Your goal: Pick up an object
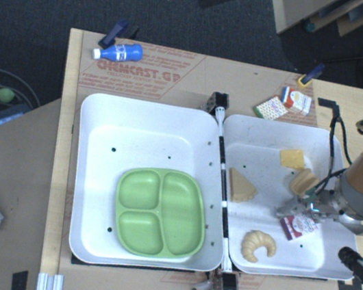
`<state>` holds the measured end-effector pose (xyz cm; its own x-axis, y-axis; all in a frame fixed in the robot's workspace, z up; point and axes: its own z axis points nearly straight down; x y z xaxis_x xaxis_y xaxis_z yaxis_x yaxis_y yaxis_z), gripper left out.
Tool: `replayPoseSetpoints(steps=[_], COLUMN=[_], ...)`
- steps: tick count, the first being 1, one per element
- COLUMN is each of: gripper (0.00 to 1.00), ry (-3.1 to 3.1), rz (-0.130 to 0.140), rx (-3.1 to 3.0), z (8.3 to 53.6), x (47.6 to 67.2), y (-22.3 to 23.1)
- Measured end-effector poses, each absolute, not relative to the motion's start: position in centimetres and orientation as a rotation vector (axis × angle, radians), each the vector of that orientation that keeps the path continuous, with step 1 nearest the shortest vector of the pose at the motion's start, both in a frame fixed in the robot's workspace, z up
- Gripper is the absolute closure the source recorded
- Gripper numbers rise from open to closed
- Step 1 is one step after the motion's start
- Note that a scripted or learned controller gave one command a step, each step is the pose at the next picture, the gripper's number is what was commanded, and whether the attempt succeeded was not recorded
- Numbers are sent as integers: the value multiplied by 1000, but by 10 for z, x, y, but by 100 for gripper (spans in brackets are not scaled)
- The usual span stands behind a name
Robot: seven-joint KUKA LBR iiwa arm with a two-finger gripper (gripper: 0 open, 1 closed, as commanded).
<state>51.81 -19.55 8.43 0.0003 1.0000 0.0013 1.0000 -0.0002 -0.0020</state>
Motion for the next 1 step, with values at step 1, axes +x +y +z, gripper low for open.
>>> replayPoseSetpoints(steps=[1], gripper=[100], ry=[-2221], rz=[0], rx=[-2223], z=[95], x=[519], y=[-196])
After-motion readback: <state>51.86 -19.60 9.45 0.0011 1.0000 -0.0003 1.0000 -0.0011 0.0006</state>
